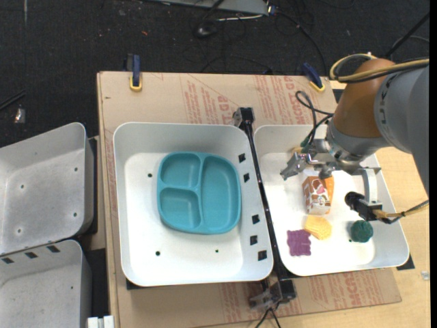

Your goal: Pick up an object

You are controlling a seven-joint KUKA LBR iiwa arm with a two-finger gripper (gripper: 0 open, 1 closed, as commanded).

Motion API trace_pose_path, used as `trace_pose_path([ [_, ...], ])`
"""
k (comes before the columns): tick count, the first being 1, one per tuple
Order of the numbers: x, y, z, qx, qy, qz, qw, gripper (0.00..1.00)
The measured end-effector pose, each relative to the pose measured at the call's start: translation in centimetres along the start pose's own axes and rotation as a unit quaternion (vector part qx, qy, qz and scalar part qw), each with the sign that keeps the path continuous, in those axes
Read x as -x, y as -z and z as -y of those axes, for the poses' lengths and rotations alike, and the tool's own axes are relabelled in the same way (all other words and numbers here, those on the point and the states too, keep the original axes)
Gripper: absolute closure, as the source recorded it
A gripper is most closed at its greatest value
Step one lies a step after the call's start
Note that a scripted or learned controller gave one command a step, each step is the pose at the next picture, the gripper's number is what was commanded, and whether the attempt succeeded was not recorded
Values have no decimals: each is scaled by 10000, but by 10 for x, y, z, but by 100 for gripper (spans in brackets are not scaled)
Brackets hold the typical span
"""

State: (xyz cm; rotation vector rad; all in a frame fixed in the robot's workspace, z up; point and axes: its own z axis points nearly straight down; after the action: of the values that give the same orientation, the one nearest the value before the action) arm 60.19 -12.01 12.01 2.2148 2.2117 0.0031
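Starting at the left, we are looking at the left bin [130, 203], where a teal divided plate [199, 192] is lying flat near the middle, its three compartments facing up. A black divider strip [254, 183] is running between this bin and the right bin [276, 210].

Moving right, we are seeing a purple piece [298, 242] lying on the right bin's floor near the front, with a yellow piece [318, 227] just beside it, up and to the right. Behind the yellow piece a small brown-and-white carton [317, 194] is standing, with something orange showing at its upper right edge. The gripper [315, 164] is hanging just above the carton's top; whether it is touching the carton, and whether it is spread or closed, we cannot tell.

Farther right, a dark green ball [361, 231] is resting near the bin's right wall. The grey arm [403, 111] with its orange band [358, 111] is reaching in over the bin's far right corner.
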Motion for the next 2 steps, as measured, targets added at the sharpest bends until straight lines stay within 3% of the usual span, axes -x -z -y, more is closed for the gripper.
trace_pose_path([
  [1,1,14,-2,40,-7,9,10000,100],
  [2,10,71,1,-19,-2,-25,10000,100],
])
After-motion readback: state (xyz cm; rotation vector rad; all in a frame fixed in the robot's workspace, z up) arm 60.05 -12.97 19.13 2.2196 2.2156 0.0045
